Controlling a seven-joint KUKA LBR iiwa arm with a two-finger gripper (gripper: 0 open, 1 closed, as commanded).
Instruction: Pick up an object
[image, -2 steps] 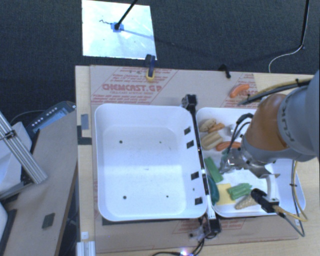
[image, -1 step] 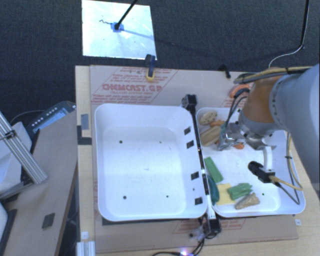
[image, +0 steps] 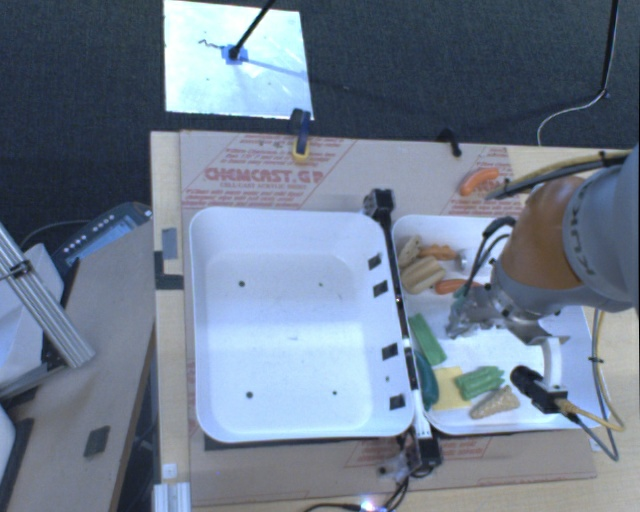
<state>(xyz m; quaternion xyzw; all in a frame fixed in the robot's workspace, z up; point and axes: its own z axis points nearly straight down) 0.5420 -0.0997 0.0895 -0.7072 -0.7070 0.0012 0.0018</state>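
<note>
I see the arm (image: 570, 240) reaching in from the right over the right bin (image: 575, 418), its end effector (image: 462, 322) down among the objects there — whether it is wide or narrow I cannot tell. Just beside it lies a flat green piece (image: 428, 340); near the bin's front wall sit a yellow piece (image: 449, 389), a bumpy green object (image: 480, 381) and a tan speckled one (image: 494, 403). At the far end lie tan rolls (image: 420, 270) and an orange item (image: 437, 251). The left bin (image: 290, 325) sits alongside on the surface (image: 260, 172).
</note>
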